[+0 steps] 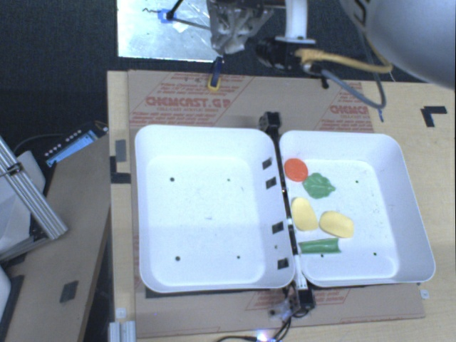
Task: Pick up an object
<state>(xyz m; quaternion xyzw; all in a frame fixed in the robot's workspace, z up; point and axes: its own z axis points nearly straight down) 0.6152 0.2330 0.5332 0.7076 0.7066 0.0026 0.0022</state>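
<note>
- Gripper (229, 43): at the top of the view, high above the bench and beyond the far edge of the bins. Its tip is a blurred pale mass; whether it is spread or pressed together cannot be told, and nothing can be made out in it.
- Arm (399, 20): a large grey body filling the top right corner, with a yellow cable (342, 59) trailing from near the wrist.
- Right bin (406, 191): white, shallow, holding all five loose objects, which are grouped toward its left side.
- Orange-red disc (296, 169): nearest the far end of the group, close to the divide between the bins.
- Green leafy piece (318, 185): just beside the disc, to its near right.
- Yellow oval piece (304, 214): below the green leafy piece, near the divide.
- Second yellow piece (336, 224): just beside the first, to its right.
- Green stick-shaped piece (318, 246): lying crosswise, nearest the front of the group.
- Left bin (153, 148): white, shallow, adjoining the right bin along a row of black clips (271, 184).
- Cardboard sheet (185, 98): brown with red print, under both bins.
</note>
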